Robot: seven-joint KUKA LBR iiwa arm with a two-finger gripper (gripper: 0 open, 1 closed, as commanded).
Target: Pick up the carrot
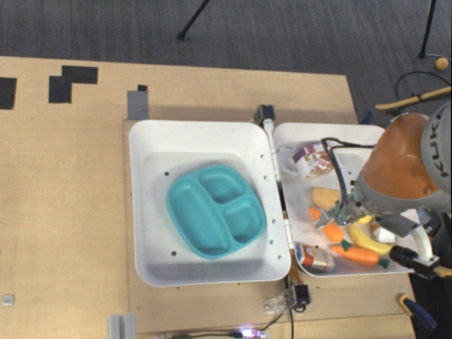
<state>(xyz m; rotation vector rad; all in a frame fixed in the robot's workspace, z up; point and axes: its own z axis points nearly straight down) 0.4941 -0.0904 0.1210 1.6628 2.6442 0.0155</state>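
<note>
gripper [337,216] low in the right bin [367,131], just above the carrot [359,255] beside a banana [369,239]; finger state cannot be told.

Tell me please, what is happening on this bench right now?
A grey and orange robot arm reaches into the right bin, which holds toy food. Its gripper hangs low over the pile, near a banana. The carrot lies in that bin, not held. The left bin holds a teal divided plate.

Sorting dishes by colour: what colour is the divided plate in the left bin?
Teal, plain, seen clearly in the camera view: the divided plate.
</note>
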